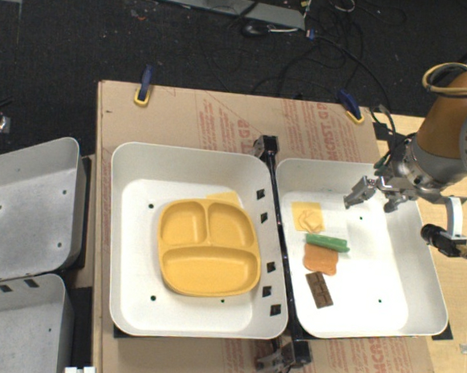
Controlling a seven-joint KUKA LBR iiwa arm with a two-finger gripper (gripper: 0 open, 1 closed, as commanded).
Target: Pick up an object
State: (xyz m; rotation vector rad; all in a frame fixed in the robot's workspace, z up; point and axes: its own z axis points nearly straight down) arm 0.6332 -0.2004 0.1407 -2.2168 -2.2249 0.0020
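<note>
Four small flat pieces (321,255): yellow, green, orange, brown.

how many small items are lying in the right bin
4, in a column along its left side: yellow piece at top, green stick, orange piece, brown bar lowest. None seems hidden.

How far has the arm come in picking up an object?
Nothing looks picked yet. The end effector hangs open above the right white bin, holding nothing. The flat yellow piece, green stick, orange piece and brown bar lie there. Descent, grasp and lift remain.
</note>
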